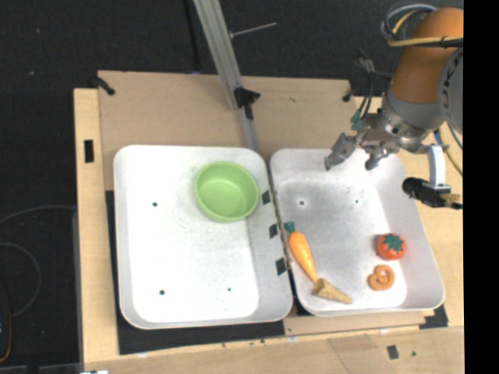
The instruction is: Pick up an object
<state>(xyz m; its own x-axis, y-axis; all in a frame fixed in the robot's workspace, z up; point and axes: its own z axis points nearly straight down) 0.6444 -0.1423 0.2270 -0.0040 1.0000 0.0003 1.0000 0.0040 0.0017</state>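
Note:
My gripper [357,157] hangs open over the far edge of the right bin [335,201], with nothing between its two dark fingers. Well below it, an orange carrot [302,255] lies along the bin's left wall. A tan wedge [332,291] rests just past the carrot's tip. A red tomato [391,245] and a small orange pretzel [381,277] sit near the right wall. In the left bin [156,248], a green bowl [226,192] stands upright at the far right corner.
A grey metal pole [222,49] slants up from between the bins at the back. Black clips [277,228] mark the seam where the bins meet. A brown board [171,104] lies behind the bins.

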